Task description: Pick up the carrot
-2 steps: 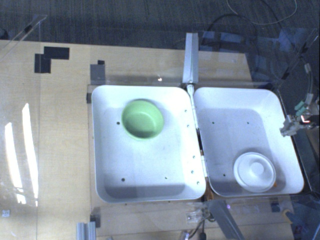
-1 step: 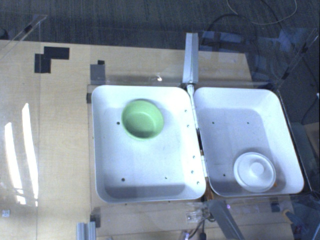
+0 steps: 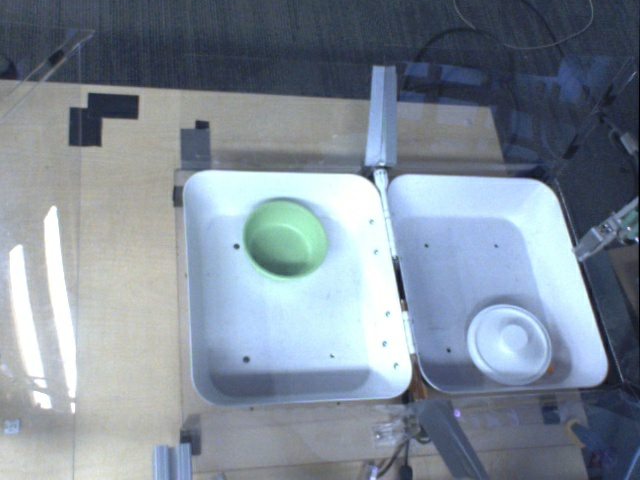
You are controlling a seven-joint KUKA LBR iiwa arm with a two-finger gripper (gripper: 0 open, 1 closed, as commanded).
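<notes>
So, the carrot: honestly can't tell where it is. Best guess is it's tucked somewhere this angle hides, maybe down inside a bowl, but that's only a guess.

The left bin [image 3: 200,298] has a green bowl [image 3: 286,238] near its top edge, a bit left of centre. It's round, smooth and matte, and looks like plastic. The right bin [image 3: 450,208] has a white dish [image 3: 510,343] in its bottom right corner, also round, with a raised ring inside and a slight gloss. Both bins are shallow white trays with rounded corners and a few small dark dots on the floor. They sit side by side, touching along the middle, on a pale wood-look bench [image 3: 100,268].

A pale metallic bit pokes in past the right bin's right edge. That's probably the gripper [image 3: 612,230], but it's cut off, so I can't tell whether it's open or holding anything.

What could go wrong:
- With no clear target, the grab may close on air.
- It may clip a bowl rim instead, and those slick hard curves would likely skid or tip, not hold.
- If it comes in low over the right edge, it could knock the bin wall or the white dish, which sits right on that side.
</notes>
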